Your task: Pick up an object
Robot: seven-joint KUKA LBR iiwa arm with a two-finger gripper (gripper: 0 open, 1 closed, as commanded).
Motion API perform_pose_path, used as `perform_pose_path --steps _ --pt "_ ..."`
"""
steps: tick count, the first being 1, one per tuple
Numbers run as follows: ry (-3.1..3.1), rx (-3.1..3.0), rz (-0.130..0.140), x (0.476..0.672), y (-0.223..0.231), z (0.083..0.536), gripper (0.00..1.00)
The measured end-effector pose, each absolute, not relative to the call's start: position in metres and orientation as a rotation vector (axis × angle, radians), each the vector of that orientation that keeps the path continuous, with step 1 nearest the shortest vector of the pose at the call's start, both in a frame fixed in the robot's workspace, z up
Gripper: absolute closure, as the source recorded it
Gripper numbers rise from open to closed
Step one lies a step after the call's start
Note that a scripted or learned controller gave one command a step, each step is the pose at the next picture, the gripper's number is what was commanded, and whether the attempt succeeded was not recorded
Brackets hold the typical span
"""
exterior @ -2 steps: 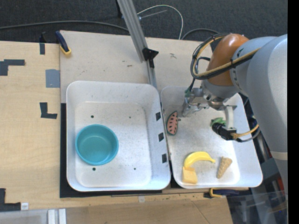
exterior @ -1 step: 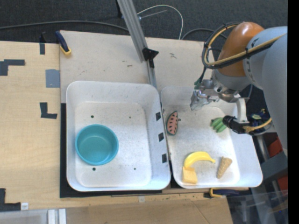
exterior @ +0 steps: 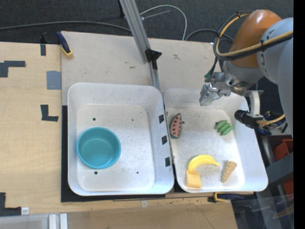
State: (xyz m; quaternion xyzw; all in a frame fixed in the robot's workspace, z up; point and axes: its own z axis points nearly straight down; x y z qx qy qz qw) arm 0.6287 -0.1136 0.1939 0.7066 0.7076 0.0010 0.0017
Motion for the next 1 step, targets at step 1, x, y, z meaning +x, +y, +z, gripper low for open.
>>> perform_pose_path --steps 1 --pt "2.221 2.218 0.003 0.6296 -0.1133 0.2345 1.00"
